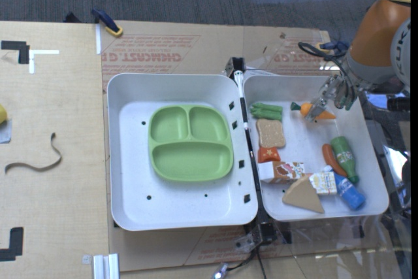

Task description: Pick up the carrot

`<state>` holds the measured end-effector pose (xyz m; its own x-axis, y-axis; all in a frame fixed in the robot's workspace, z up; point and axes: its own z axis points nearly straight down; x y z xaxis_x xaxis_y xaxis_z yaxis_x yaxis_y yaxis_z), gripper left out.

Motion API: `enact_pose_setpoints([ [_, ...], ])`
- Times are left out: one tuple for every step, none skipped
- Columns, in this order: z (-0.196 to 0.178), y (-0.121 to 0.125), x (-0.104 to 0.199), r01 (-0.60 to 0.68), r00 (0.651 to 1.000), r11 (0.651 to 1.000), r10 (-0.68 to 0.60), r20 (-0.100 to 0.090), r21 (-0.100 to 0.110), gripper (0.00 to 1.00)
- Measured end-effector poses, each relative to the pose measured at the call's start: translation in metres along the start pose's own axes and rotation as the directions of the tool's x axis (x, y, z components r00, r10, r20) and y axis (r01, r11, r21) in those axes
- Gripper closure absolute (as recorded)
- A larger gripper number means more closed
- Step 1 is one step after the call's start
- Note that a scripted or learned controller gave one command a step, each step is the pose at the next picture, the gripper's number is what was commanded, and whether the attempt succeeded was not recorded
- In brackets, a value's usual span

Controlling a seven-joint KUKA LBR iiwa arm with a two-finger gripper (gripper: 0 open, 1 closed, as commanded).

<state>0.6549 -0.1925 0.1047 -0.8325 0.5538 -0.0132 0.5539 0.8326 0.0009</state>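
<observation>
The carrot [312, 112] lies near the far wall of the right bin [375, 160], the hand [324, 103] low over it, its grip impossible to tell from here.

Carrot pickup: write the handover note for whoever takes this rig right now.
Gripper: down in the right bin, near its far right corner; whether it is open or shut cannot be told from this view.
Carrot: lying on the bin floor right beside the gripper, at or under its tip; no grasp is visible.
Other items: green divided plate in the left bin; bread slice and green bottle in the right bin.
Done: approach to the carrot.
Left: confirm a grasp, then lift.
</observation>
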Motion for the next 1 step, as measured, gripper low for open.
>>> enact_pose_setpoints([
  [-0.0493, 0.0129, 0.0273, -0.255, 0.967, 0.967, 0.255, -0.008, 0.003, 1.0],
])
